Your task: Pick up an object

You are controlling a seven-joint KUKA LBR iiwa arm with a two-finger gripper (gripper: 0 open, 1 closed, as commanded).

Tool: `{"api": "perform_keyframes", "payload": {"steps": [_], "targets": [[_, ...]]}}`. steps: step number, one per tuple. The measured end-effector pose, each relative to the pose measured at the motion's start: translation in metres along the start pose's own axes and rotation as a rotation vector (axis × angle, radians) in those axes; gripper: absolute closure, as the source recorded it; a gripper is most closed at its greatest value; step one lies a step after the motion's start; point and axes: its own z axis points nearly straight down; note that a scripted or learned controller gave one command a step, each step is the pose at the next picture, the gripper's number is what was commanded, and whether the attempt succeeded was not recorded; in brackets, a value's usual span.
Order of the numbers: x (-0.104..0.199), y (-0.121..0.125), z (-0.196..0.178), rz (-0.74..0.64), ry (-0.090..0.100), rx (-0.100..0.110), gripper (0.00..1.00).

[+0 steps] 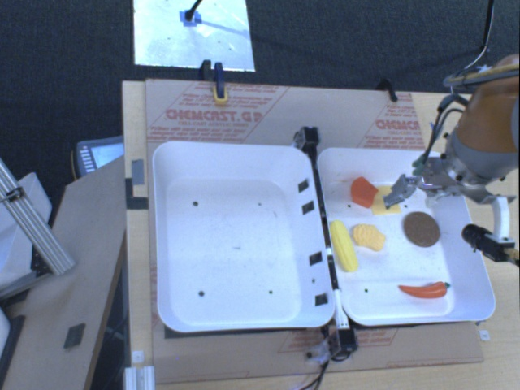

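Observation:
The right bin [478,299] holds several toy foods: an orange-red block [363,191], a flat yellow piece [382,206], a yellow corn cob [344,246], a lumpy yellow pastry [370,236], a round brown cookie [422,229] and a red chili pepper [423,290]. My gripper [400,192] reaches in from the right. It hangs over the far part of this bin, right above the flat yellow piece and just right of the orange-red block. The gripper partly covers the yellow piece.
The left bin [162,218] lies beside the right one, with black clips [315,258] along the shared divider. A black fixture [487,242] juts in at the right bin's right rim. A yellow clamp [219,92] sits at the far board edge.

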Motion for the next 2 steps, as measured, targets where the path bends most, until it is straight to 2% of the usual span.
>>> {"api": "perform_keyframes", "payload": {"steps": [1,2], "targets": [[0.049,0.044,0.093,0.002,0.000,-0.002,0.00],[0.050,0.045,0.083,0.001,0.000,-0.004,1.00]]}}
